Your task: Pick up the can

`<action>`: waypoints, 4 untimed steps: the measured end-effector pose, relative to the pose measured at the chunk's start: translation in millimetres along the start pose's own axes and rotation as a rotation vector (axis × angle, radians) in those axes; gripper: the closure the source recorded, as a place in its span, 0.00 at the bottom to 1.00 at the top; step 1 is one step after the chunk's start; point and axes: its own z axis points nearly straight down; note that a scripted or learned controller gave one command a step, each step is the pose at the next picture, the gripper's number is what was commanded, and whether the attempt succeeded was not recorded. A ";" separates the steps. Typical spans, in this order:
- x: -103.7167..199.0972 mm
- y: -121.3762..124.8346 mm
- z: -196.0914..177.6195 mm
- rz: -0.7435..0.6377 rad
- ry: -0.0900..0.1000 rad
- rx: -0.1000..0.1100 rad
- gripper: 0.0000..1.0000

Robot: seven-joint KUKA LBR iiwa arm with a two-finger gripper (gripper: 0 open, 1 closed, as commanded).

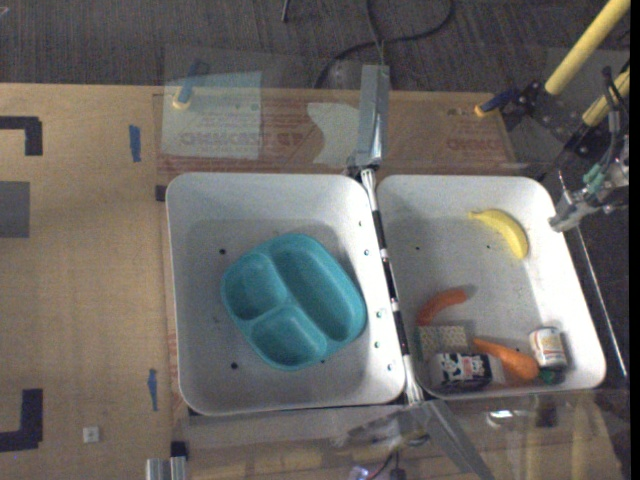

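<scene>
Dark carpet floor (150, 18) at top, black cable (400, 8) looping on it. Wooden desk (80, 268) with blue tape marks (134, 141). Dim light.

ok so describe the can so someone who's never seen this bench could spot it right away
Look at the right-hand white bin, then down to its near right corner. The can sits there, just right of an orange carrot and a black-and-white carton. It is the only small cylinder in the bin, pale with a red-orange label, while its neighbours are long or boxy.
</scene>
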 end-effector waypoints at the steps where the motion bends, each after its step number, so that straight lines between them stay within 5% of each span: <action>1: 57.5 36.3 -75.8 0.238 0.001 0.003 1.00; 2: 54.9 25.1 -110.3 0.523 0.000 0.004 1.00; 3: 62.8 108.5 -126.3 0.514 0.000 0.004 1.00; 4: 109.0 118.4 -174.3 0.637 0.000 0.003 1.00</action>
